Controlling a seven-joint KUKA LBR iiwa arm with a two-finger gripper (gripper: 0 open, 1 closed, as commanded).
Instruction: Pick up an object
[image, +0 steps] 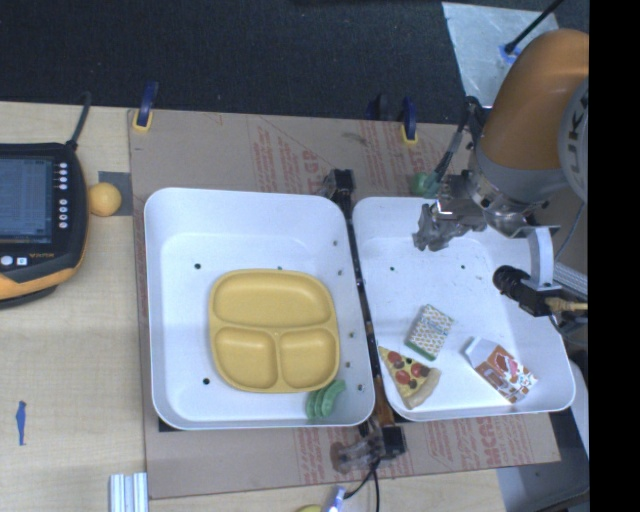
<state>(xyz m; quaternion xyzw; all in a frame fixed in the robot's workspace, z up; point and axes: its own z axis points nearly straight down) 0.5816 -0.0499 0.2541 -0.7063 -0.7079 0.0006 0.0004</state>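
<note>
My gripper (432, 236) hangs over the upper part of the right bin (455, 275), with nothing seen between its fingers. Lower in that bin lie a small green-patterned box (430, 331), a toy pizza slice (408, 375) and a red-and-white packet (499, 369). The box is well below the gripper. The left bin (175, 230) holds a yellow divided plate (273, 329) and a green toy item (325, 400) at its lower right corner.
A teach pendant (35, 220) and a yellow ball (104, 198) sit left of the bins. A black clamp (342, 185) stands at the top of the seam between the bins. A black fitting (520, 287) juts in at the right bin's right edge.
</note>
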